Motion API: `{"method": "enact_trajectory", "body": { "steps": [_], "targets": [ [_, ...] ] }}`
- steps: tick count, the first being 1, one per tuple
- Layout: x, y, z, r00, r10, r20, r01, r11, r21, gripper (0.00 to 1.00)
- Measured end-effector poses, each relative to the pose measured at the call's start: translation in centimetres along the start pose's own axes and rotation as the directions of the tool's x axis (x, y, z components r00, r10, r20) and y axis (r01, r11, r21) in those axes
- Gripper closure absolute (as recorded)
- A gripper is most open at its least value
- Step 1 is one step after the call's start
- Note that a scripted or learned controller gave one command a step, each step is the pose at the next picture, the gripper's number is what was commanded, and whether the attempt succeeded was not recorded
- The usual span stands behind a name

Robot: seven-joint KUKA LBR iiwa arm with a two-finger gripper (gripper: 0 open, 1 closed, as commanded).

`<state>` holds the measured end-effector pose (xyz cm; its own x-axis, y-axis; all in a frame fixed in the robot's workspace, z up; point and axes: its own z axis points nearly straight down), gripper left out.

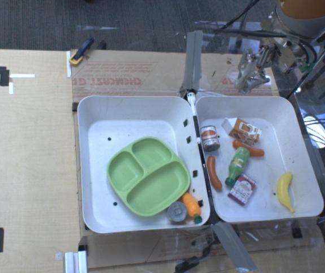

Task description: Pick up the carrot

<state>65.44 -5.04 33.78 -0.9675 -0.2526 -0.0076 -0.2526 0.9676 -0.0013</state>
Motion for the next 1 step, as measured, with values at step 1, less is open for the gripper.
{"method": "enact_trajectory", "body": {
  "steps": [1],
  "targets": [
    [-1.02, 1.34, -10.54, 0.980, -0.200, 0.000, 0.200, 0.980, -0.001, 1.00]
  ]
}}
